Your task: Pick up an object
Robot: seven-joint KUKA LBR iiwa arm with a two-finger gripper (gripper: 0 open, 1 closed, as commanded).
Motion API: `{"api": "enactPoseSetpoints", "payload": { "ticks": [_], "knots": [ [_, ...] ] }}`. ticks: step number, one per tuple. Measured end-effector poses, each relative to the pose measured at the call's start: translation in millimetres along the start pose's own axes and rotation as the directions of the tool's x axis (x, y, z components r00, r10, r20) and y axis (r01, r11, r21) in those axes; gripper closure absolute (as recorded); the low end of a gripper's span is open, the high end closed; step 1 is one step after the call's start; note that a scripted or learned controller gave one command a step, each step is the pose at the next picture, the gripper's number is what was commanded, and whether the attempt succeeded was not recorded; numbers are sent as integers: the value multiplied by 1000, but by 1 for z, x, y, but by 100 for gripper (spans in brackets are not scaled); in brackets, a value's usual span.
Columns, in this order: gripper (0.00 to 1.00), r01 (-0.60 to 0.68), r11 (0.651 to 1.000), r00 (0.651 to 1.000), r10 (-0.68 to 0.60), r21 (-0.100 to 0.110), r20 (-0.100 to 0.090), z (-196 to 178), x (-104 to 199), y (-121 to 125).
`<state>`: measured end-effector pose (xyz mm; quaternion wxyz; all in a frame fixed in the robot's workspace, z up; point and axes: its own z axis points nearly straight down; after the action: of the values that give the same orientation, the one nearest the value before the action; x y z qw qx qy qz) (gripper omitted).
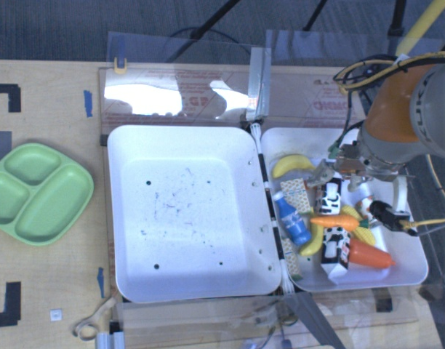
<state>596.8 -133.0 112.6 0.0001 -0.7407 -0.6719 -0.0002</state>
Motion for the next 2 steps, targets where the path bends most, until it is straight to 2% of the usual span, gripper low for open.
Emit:
{"api": "enactPoseSetpoints", "payload": {
  "ticks": [1, 2],
  "knots": [
    [0, -14, 1000, 1000, 14, -1, 0, -73, 11, -40],
    [0, 89, 996, 996, -89, -5, 1, 26, 7, -9]
  ]
}}
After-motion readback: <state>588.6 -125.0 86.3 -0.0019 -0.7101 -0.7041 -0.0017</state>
